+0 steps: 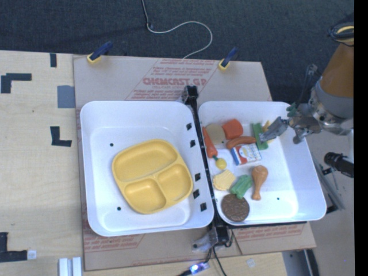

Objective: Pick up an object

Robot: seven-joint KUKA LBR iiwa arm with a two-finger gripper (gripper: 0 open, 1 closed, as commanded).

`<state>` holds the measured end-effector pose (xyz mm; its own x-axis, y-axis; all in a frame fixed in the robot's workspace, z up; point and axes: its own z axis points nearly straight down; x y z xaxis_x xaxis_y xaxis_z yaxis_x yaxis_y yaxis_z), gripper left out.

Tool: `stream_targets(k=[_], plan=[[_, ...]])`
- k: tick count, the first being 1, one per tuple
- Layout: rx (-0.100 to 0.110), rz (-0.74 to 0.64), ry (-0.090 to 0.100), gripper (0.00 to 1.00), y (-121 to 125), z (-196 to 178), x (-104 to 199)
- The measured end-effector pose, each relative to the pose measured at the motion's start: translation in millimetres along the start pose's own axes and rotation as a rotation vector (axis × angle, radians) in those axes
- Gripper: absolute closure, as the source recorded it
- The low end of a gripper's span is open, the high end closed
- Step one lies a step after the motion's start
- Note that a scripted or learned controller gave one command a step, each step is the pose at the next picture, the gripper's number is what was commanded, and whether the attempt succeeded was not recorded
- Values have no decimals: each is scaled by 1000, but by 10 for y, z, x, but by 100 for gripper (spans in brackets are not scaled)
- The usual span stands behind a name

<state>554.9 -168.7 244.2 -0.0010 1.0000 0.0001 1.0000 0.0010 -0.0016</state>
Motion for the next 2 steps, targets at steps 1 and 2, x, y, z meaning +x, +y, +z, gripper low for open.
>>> stream_targets(k=[1,2], plan=[[6,0,1,0,16,643,34],[5,0,1,0,18,1086,19]])
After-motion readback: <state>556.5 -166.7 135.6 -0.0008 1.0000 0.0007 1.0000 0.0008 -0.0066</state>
